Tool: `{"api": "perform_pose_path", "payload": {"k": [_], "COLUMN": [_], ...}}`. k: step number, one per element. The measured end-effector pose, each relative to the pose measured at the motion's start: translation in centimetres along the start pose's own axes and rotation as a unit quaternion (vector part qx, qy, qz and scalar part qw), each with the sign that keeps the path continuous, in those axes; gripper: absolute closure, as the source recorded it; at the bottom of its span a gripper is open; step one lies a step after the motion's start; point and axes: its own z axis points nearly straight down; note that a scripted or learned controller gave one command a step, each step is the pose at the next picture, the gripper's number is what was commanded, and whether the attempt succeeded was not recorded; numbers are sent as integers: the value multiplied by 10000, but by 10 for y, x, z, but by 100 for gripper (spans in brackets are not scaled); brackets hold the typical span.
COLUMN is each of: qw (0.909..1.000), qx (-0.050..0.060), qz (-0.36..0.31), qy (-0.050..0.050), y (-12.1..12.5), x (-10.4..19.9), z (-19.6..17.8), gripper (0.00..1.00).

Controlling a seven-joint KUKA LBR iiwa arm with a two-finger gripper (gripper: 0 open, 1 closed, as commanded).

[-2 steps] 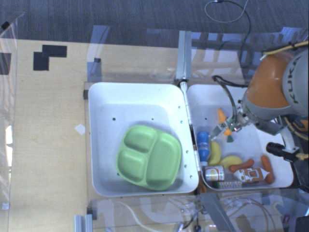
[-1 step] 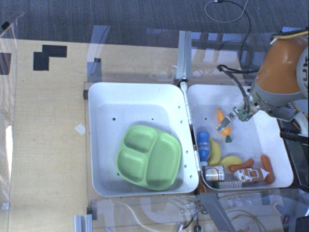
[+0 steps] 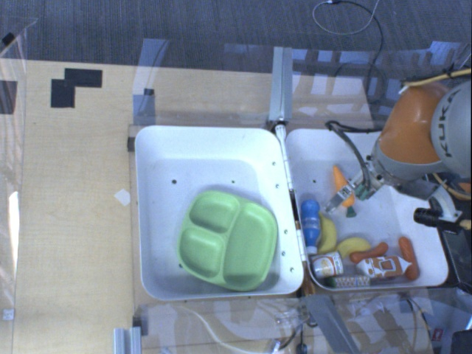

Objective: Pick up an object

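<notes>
Carrot (image 3: 338, 177) sits mid right bin (image 3: 317, 147), just beside the gripper (image 3: 346, 200); jaw state can't be told. Nearest, along the bin's front edge: jar (image 3: 327, 265), bottle (image 3: 383, 268), sausage (image 3: 367, 253), banana (image 3: 327, 234), blue bottle (image 3: 310, 221). Left bin (image 3: 162, 161) holds a green divided plate (image 3: 228, 239). Arm (image 3: 420, 127) enters from the right.

The wooden bench (image 3: 74, 220) carries two shallow white bins that stand side by side and touch along one edge. The right bin (image 3: 313, 150) lies directly below the gripper (image 3: 348, 198), and the left bin (image 3: 158, 198) is beside it, away from the arm. Far beyond the left bin, black tape marks (image 3: 74, 85) lie flat on the bench.
</notes>
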Motion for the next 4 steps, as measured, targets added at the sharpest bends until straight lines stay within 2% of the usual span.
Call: {"api": "perform_pose_path", "payload": {"k": [1,2,3,4], "qw": [10000,9996,9996,9996], "qx": [-26,34,32,-1], "qz": [-7,-267,-263,-268], "qy": [-8,43,31,4], "y": [3,14,13,17], "x": [0,22,21,20], "z": [-12,-11,-12,-24], "gripper": [100,100,0,100]}}
